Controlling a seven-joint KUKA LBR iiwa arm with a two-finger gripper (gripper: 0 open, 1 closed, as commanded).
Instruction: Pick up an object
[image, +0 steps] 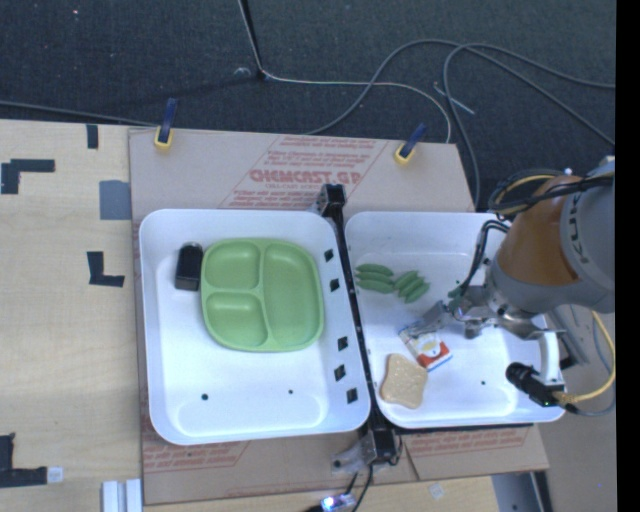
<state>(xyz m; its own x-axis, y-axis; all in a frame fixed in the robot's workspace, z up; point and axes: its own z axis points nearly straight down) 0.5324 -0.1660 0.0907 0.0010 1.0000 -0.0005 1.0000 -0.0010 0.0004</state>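
1. Bins first: you have two shallow white bins side by side on the bench, the left bin (160, 300) and the right bin (470, 400), meeting at a black divider strip down the middle.
2. Look in the left bin and you find a green divided plate (262, 294) lying flat, with a small black block (189, 266) just beside its left edge.
3. Turn to the right bin: a green pea pod toy (390, 281) lies near the top left, a small white packet with red print (430, 349) sits near the middle, and a tan toast-shaped piece (403, 381) rests just below it, close to the front wall.
4. Your arm reaches in from the right (orange band showing above the wrist), and the gripper (437, 322) hangs low over the right bin, right at the upper edge of the packet.
5. You cannot tell from this angle whether the fingers are apart or together, nor whether anything sits between them.
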